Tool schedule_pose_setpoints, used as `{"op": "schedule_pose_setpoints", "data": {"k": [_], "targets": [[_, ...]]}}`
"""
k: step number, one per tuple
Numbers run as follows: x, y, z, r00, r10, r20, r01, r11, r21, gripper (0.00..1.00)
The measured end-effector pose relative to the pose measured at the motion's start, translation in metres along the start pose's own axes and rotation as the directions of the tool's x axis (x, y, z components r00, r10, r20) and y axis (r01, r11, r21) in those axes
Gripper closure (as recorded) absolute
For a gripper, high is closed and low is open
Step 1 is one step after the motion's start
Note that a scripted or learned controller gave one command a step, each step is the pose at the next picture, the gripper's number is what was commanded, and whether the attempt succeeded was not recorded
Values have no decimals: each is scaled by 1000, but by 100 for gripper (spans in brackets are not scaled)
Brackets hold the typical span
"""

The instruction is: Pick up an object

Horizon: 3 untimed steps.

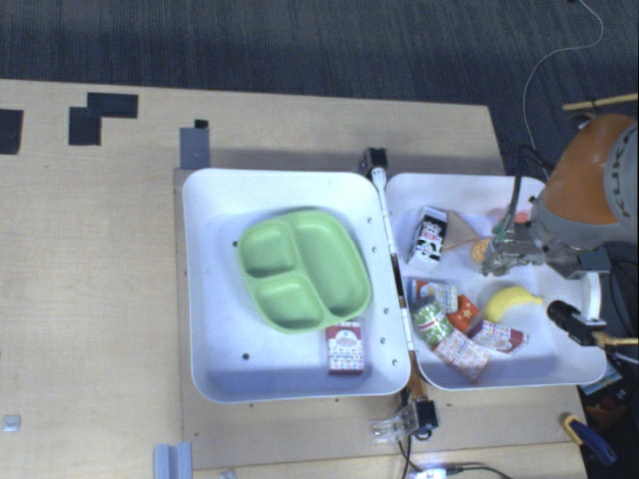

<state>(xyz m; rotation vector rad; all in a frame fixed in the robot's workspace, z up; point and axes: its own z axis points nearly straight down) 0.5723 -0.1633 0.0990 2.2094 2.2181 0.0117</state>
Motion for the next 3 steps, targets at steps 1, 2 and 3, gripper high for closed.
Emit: {"op": "schedule_pose_setpoints", "data": {"k": [1,2,3], "targets": [[0,0,0,1000,0,0,0,1000,0,0],[52,-68,10,1000,3,0,-3,1000,2,0],[52,-65,-1,1000,2,1,-2,1000,-6,100]]}}
